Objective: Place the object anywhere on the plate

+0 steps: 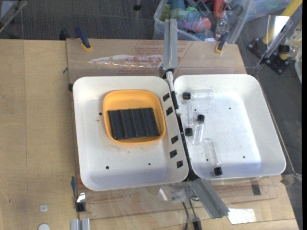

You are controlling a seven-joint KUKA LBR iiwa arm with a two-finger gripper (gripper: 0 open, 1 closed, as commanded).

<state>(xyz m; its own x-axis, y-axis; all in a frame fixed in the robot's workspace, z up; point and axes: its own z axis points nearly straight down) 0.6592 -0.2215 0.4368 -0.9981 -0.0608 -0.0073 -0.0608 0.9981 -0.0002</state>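
Note:
An orange plate rests in the left bin, and a black ribbed block lies flat on it, covering its middle. In the right bin lie three clear tubes with black caps: one near the back, one in the middle, and one toward the front.
A metal divider bar runs between the bins at the back. A clear crate of colourful toys stands behind the bench. Blue and yellow clamps hold the board at the back corners.

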